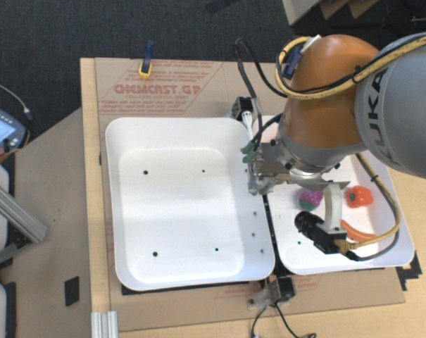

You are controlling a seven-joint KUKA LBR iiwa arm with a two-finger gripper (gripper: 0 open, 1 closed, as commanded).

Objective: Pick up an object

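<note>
**Robot arm hangs low over the seam between two white bins**

A brown cardboard sheet (163,90) with red print covers the bench. At its left sits a shallow white plastic bin (114,189), its floor marked by a few small dark dots. Just beside it, to the right, sits a second shallow white plastic bin (297,259). The grey arm with an orange dome (332,76) reaches over this right bin. Its gripper (263,173) sits at the bins' shared edge, hidden by the wrist, so one cannot tell whether it is spread or pressed together. Right of the gripper, in the right bin, lies a small pink-and-green rounded object (311,199). Near it, farther right, lies an orange rounded object (359,196).
</note>
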